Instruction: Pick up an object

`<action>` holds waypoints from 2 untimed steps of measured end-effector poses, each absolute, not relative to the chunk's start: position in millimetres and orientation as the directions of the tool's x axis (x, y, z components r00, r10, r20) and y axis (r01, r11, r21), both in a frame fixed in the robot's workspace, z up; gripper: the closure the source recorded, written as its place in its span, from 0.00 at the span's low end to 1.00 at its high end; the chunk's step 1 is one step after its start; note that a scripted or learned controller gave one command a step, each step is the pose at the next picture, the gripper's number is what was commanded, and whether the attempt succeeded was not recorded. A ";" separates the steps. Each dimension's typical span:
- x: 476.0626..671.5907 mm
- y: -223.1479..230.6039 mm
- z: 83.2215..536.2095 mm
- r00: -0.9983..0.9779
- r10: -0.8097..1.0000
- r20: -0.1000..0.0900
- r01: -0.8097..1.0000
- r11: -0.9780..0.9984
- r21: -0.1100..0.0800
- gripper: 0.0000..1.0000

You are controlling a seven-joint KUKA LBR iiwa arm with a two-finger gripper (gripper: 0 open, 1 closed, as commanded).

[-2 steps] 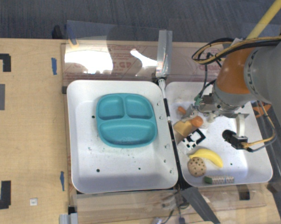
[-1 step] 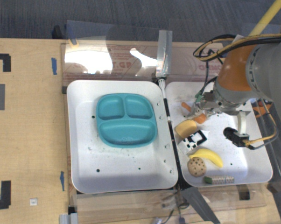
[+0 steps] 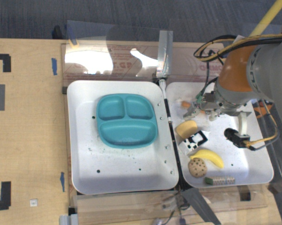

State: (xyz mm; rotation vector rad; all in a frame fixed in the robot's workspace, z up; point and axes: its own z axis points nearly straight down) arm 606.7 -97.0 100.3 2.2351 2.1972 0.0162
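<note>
Nearest me, at the six o'clock edge of the right-hand shallow white bin (image 3: 258, 172), lies a small strip-shaped item with a green end (image 3: 219, 180). Just above it sits a round speckled brown cookie (image 3: 197, 167), touching the lower end of a yellow plastic banana (image 3: 210, 157) that curves off toward four o'clock. Above those is a small black-and-white patterned block (image 3: 196, 140), and touching its ten o'clock side a yellow-tan wedge (image 3: 187, 128) like a piece of cheese. A small orange bit (image 3: 186, 104) lies further back, near the bin's eleven o'clock corner.

The claw (image 3: 200, 105) hangs over that far part of the bin, just to the three o'clock side of the orange bit; I cannot tell how it is set, and nothing is visibly in it. The grey arm with its orange band (image 3: 237, 69) reaches in from three o'clock.

In the left-hand white bin (image 3: 85, 172), a teal three-compartment plastic tray (image 3: 127, 121) lies flat. Both bins rest on the wooden bench (image 3: 28, 125).
</note>
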 end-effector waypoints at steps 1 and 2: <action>631.4 -96.6 86.6 0.039 0.999 0.000 0.999 -0.039 0.003 0.00; 665.6 -95.2 85.4 -0.060 0.998 -0.001 0.998 0.060 -0.007 0.00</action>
